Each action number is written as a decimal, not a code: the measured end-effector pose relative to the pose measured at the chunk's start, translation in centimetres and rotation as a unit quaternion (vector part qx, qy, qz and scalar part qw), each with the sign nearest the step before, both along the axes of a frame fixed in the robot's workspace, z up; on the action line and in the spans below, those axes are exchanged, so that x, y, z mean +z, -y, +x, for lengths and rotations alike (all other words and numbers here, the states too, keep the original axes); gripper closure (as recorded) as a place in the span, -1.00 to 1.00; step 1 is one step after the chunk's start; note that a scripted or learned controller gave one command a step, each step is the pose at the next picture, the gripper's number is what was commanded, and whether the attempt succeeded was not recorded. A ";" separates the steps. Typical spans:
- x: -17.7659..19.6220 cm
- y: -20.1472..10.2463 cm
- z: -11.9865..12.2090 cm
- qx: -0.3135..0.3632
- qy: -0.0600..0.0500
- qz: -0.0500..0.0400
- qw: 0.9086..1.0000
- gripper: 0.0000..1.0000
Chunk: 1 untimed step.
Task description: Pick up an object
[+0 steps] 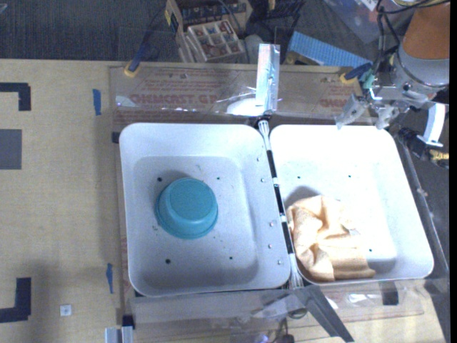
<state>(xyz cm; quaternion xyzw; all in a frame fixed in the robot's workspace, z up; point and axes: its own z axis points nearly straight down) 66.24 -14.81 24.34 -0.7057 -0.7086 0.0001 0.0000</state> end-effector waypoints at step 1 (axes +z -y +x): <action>-8.9 -3.6 -9.2 0.040 0.000 0.000 0.999 -1.00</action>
